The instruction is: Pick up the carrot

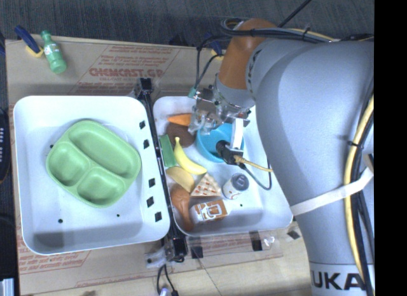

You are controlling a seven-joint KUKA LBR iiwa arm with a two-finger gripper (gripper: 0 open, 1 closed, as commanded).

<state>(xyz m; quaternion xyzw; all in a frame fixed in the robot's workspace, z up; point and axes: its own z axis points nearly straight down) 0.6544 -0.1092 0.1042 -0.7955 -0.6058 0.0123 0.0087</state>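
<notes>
Grey arm casing (pixel 318 135) looms nearest, with its orange band (pixel 238 59) above the wrist. Below it the two-finger gripper (pixel 205 121) hangs over the right white bin (pixel 270 209), whether clenched or released I cannot tell. Just beside it lies the small orange carrot (pixel 180 120), near the bin's far wall, close to a blue bowl (pixel 213 143). It looks light, stiff, smooth toy plastic; taking it across its middle seems safest.

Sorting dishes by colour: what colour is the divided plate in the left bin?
Light green, clearest in the camera view.
</notes>
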